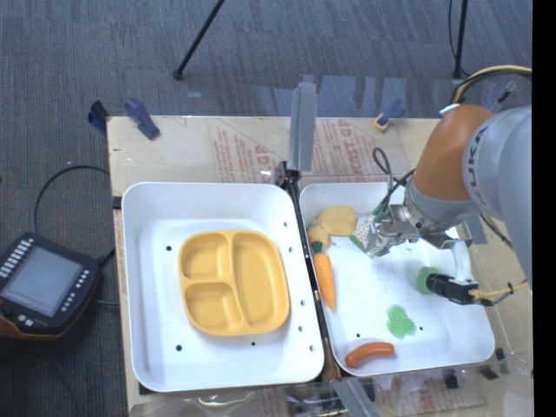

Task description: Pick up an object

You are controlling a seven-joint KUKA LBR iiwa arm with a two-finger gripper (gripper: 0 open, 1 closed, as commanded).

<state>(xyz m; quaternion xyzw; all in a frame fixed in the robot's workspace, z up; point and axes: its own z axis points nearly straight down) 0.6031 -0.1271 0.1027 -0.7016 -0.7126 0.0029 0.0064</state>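
Note:
My gripper (376, 238) is low in the right bin (452, 341), near its back left part. It hangs just right of a pale yellow rounded piece (337, 220) and a smaller yellow piece (317, 234). A small pale green and white thing (362, 230) lies right against the gripper's left side; whether it is held I cannot tell. An orange carrot (324, 281) lies along the bin's left wall. A green leafy piece (400, 321) and a reddish sausage (369, 353) lie toward the front. A green cylinder (426, 281) sits to the gripper's right.
The left bin (148, 233) holds a yellow divided plate (233, 282). A grey upright post (303, 129) stands behind the seam between the bins. A handheld pendant (42, 283) lies on the floor at the left. Blue clamps (141, 116) grip the bench's back edge.

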